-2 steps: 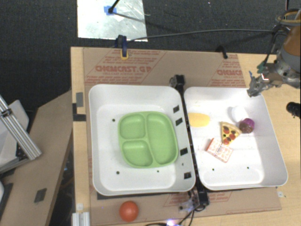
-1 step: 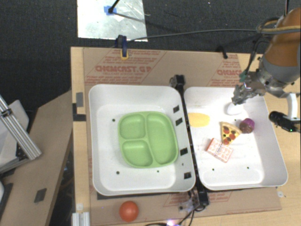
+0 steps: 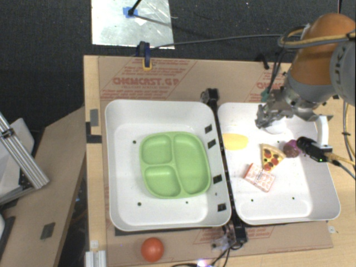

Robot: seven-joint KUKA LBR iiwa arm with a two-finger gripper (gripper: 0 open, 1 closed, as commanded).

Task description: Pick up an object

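- Objects for picking lie in the right bin (image 3: 322, 207): a red-and-white packet (image 3: 260, 177) nearest, a pizza slice (image 3: 271, 157) just behind it, a purple piece (image 3: 291, 147) beside the slice's far right, a yellow piece (image 3: 235, 142) near the left wall.
- Orange ball (image 3: 152, 248), outside the bins, on the board's front edge.
- Open floor in the right bin: the whole near half, in front of the packet, to the front rim.
- Left bin (image 3: 119, 166): holds a green divided tray (image 3: 174, 164), three compartments, set centrally with bare white margin all round.
- Black clips (image 3: 217, 178) along the seam between the bins.
- Gripper (image 3: 271, 117): at the right bin's far edge, over a white patch; whether its claw is spread or closed cannot be told.
- Bench: brown cardboard sheet (image 3: 167, 74) under the bins, red print reading roughly "CHEMCAST", blurred.
- Far: dark cloth (image 3: 44, 38), a shiny foil square (image 3: 132, 15) with blue tape.
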